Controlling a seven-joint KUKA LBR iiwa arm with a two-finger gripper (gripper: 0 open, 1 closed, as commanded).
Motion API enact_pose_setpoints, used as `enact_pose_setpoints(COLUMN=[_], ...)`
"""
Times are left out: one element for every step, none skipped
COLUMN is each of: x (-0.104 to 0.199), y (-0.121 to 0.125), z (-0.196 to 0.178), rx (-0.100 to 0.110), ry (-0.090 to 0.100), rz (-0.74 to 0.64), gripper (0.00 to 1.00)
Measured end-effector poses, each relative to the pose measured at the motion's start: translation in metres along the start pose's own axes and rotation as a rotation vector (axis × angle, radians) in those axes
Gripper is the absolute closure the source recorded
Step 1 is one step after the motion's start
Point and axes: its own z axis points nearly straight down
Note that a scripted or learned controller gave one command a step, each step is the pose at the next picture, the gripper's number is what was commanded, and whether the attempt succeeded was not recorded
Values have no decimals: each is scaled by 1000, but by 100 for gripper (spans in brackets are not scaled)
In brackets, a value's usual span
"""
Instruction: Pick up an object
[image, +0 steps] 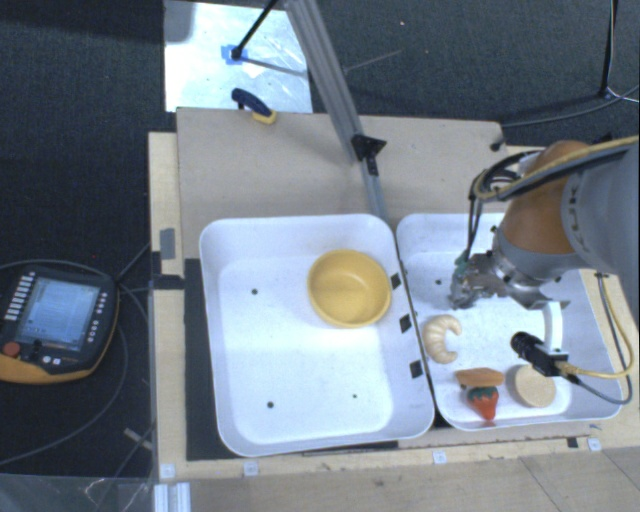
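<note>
Claw (464, 293) sits low in right bin (425, 235), centre-right of frame, just above croissant (441, 337); cannot tell its state. Croissant lies near bin's left wall. Lower right: orange-red toy (482, 392) and tan disc (533, 386), side by side. Yellow bowl (349, 288) in left bin (300, 400), upper right part.

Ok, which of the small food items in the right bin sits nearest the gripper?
The pale croissant, at the right bin's left side, just below the gripper. The orange-and-red piece and the round tan piece lie further down, near the bin's bottom edge.
</note>
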Motion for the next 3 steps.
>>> enact_pose_setpoints(x=[-4, -4, -13], y=[9, 15, 17], z=[-58, -102, -150], rx=[-4, -3, -3], ry=[0, 0, -1], rz=[-1, -1, -1], gripper=[100, 100, 100])
